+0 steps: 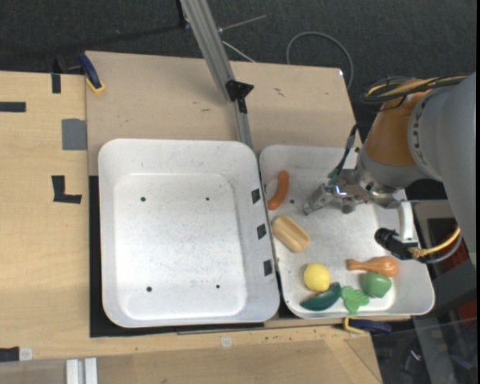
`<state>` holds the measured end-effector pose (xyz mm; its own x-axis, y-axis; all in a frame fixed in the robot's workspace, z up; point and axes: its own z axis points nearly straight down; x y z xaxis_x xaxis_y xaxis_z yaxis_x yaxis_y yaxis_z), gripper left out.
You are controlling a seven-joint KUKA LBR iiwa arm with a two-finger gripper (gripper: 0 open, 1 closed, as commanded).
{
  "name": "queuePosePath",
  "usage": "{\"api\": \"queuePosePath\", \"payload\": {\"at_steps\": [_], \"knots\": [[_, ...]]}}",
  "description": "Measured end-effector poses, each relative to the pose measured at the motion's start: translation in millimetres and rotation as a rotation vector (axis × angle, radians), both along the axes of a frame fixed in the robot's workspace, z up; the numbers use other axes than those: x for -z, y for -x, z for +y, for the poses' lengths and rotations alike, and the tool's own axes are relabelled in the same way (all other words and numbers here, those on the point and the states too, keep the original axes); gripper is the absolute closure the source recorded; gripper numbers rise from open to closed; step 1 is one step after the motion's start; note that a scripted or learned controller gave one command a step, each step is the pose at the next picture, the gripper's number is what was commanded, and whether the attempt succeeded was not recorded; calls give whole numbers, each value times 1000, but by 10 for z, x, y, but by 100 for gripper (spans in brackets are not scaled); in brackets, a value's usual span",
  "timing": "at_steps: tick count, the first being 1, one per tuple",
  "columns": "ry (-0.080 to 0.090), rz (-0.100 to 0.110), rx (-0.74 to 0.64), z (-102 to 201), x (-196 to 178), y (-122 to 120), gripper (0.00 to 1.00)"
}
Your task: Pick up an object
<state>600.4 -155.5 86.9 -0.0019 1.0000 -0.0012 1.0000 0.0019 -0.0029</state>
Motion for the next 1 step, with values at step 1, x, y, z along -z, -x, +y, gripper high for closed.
{"api": "queuePosePath", "payload": {"at_steps": [1], "knots": [[-1, 0, -1, 9, -113, -3, 100]]}}
